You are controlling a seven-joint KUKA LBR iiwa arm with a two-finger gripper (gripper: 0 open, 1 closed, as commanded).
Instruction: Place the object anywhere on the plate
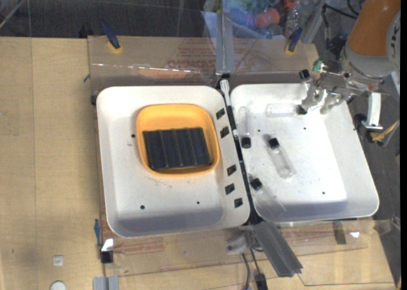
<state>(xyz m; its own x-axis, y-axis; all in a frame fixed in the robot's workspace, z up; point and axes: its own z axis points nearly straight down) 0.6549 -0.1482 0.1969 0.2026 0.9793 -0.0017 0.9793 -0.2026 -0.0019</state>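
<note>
Both bins look like smooth, slightly glossy white plastic. The orange plate has a soft plastic sheen; its dark ribbed block looks matt. The clear vial resembles glassy plastic. The bench is pale matt wood.

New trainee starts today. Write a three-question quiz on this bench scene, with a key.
1. True or false: the dark ridged block lies on the orange plate.
2. Which bin holds the clear vial with a black cap? A) left bin B) right bin
3. Fill in: the gripper hangs over the right bin's ____ edge.

Key: 1 true; 2 B; 3 far.
</note>
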